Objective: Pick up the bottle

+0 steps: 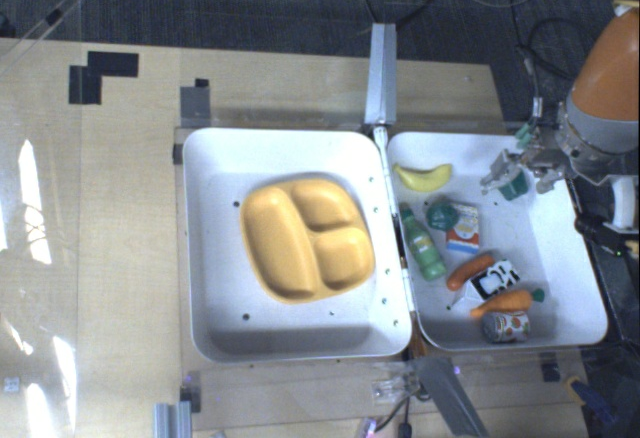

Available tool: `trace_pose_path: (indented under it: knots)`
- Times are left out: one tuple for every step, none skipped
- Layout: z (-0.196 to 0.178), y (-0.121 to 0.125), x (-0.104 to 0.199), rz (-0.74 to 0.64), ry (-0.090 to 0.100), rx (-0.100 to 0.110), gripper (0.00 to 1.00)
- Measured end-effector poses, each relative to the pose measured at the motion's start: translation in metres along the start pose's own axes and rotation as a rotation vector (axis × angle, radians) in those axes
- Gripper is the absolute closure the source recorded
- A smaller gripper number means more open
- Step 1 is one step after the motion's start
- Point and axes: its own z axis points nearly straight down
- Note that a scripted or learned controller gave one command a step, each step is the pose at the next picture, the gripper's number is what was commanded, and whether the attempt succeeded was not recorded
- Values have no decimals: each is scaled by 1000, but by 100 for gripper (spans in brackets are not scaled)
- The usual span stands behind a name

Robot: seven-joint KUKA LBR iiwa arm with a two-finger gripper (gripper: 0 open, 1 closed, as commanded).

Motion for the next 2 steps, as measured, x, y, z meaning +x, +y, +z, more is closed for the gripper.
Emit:
trace_pose_path:
  knots:
    - [105,32,-41,-136,-1,-1,0]
    - [111,23,-24,-478,-3,-5,0]
